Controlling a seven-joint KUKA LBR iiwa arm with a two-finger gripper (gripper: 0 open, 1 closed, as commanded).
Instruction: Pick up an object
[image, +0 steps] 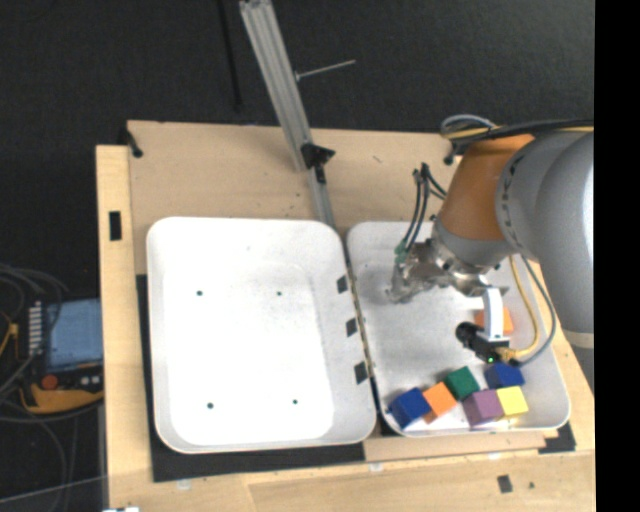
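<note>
My gripper: grip state, I cannot tell
Blocks: toward the bin's near edge, well apart from me

Blocks cluster at the right bin's near edge.

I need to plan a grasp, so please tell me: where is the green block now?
The green block lies in the right bin, near its front edge, with the orange block at its front left and the purple block at its front right.
</note>
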